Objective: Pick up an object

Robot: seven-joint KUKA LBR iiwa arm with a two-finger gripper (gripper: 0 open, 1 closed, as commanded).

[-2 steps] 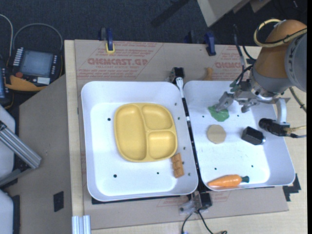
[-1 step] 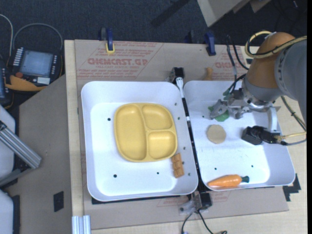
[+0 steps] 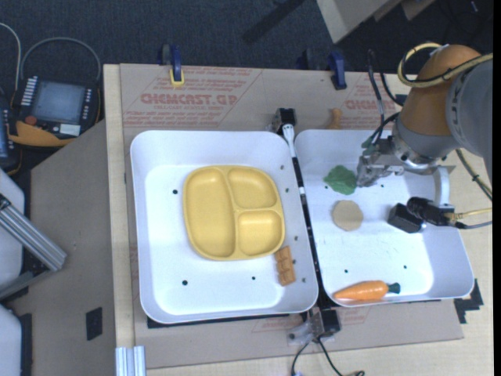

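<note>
One end effector (image 3: 369,168) over right bin (image 3: 438,276), just beside green object (image 3: 340,180) | grip state: cannot tell | arm (image 3: 438,100) enters from right, wrist bent down | tan disc (image 3: 347,215), carrot (image 3: 362,291) apart.

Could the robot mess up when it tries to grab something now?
Maybe. The gripper hangs right beside the green leafy toy, which looks flat and floppy, so it might slip free. The tan round piece lies close by and could get bumped. The carrot rests against the right bin's front wall, a tight spot for grabbing.
</note>
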